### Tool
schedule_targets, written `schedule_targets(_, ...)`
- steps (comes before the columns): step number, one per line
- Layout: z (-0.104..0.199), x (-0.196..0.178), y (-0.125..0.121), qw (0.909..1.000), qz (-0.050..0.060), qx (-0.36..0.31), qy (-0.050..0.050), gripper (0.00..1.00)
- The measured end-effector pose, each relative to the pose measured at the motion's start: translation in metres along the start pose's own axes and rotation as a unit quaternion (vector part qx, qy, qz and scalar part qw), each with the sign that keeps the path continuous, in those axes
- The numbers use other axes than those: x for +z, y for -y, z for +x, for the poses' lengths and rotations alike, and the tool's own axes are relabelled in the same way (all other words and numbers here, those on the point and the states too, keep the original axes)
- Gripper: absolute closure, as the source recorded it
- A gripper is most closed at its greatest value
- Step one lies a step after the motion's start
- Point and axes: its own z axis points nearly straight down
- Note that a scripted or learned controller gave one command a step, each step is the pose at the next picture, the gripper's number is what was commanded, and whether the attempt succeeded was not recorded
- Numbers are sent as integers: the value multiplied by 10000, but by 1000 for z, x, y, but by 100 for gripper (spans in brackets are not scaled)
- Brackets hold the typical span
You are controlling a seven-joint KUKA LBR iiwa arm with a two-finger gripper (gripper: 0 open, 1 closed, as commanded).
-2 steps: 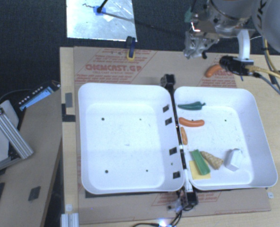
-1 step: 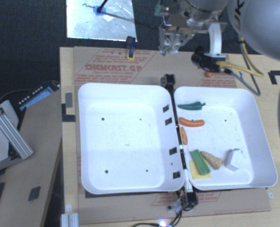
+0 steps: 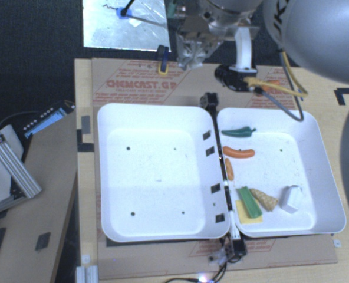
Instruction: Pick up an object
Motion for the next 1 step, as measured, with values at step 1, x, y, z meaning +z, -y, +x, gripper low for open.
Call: schedule_targets(1,58,-29,5,10000,-6,9,2,100)
